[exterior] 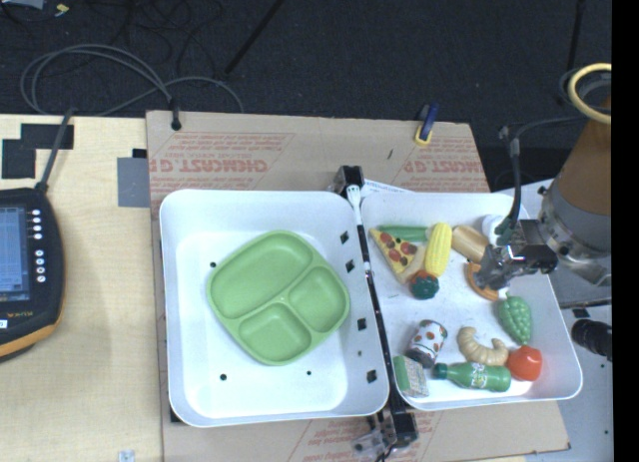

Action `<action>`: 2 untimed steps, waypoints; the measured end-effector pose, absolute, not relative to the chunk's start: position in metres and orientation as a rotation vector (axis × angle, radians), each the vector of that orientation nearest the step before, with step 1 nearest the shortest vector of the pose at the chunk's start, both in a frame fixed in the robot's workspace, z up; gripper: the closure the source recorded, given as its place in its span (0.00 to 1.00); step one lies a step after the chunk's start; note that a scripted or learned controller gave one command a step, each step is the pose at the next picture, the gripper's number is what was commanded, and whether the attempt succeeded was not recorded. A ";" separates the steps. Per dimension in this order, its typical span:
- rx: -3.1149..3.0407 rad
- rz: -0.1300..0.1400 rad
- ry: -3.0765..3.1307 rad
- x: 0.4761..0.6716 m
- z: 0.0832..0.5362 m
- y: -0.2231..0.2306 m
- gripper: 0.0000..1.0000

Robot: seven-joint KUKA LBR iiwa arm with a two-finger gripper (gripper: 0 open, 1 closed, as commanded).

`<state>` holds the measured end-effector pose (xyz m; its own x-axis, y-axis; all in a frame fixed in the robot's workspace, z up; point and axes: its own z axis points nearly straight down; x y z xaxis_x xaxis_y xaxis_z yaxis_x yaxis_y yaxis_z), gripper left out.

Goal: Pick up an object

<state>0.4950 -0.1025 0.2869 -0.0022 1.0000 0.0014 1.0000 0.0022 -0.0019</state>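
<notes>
The tool [491, 268] is low in the right bin [569, 370], over an orange thing [484, 288] near the bread roll [468, 241]. This looks like the grab step. Next it needs to pinch and lift.

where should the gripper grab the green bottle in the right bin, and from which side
Grip the green bottle across its body, coming from straight above. It lies on its side along the right bin's front wall, so the round body offers two opposite sides. The croissant sits close behind it, so closing there looks tight.
</notes>
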 end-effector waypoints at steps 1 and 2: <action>-2.211 0.006 -2.219 0.475 0.250 -0.050 1.00; -2.215 0.006 -2.222 0.533 0.200 -0.050 1.00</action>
